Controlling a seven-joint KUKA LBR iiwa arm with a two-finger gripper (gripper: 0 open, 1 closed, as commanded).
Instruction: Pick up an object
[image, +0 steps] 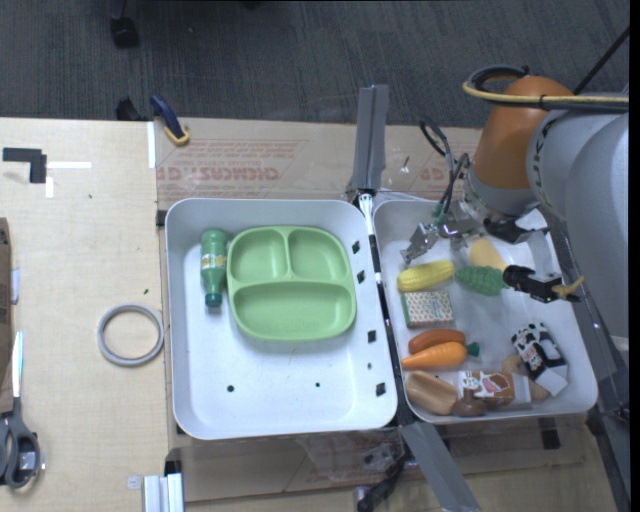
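Reaching in from the right edge of the bench, the grey arm with its orange band (515, 130) brings the tool (432, 232) low over the far part of the right bin (580, 395), near that bin's far left corner. Its thin metal fingers look slightly apart with nothing between them, though at this size I cannot tell for sure. Just on the near side of the tool lies a yellow corn cob (425, 276), and beside it toward the right a green leafy toy (480, 279) with a pale yellow piece (486, 252) behind it. A speckled tan sponge block (428, 308) sits nearer the front edge, then an orange carrot (435, 354) below a reddish sausage-like piece (436, 338), and at the near wall a bread roll (430, 392) and a small printed carton (487, 387). A black-and-white cow-patterned toy (537, 351) rests by the bin's right wall. The left bin (290, 400) holds a green divided tray (292, 281) in its far half, with a green bottle (213, 265) lying just beside the tray's left edge. On the bare bench at left lie a grey ring (130, 333) and, at the near left corner, scissors (18, 445).
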